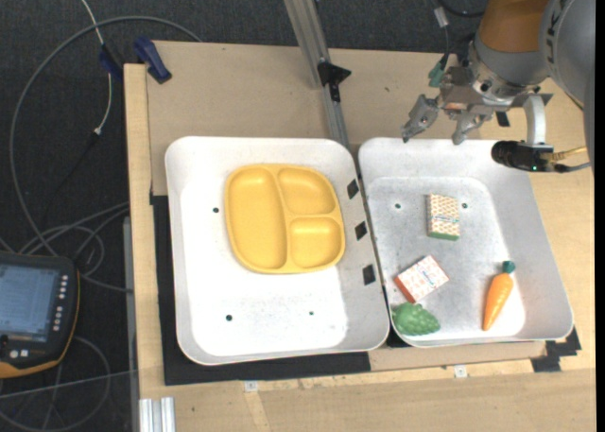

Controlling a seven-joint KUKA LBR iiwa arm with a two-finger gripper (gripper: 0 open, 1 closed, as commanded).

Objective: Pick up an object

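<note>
Camera view, left to right: the left bin carries a yellow divided tray, nothing graspable there for you. The right bin has four candidates: green leafy toy at the near left corner, red-and-white box just above it, patterned box mid-bin, carrot near the right wall.

Gripper hangs over the bin's far rim, fingers spread apart, nothing between them. Every object sits nearer the camera than the gripper; the patterned box is closest, the other three well apart from it.

Risks as you go:
- Green toy is tucked against the corner wall; a finger will likely hit the rim before closing.
- Red-and-white box lies askew, so jaws not aligned to its sides may push it away.
- Carrot is tapered and could squirt out.
- Descending from the present spot lands you on the rim, not an object.

I'd judge the patterned box the safest pick.
</note>
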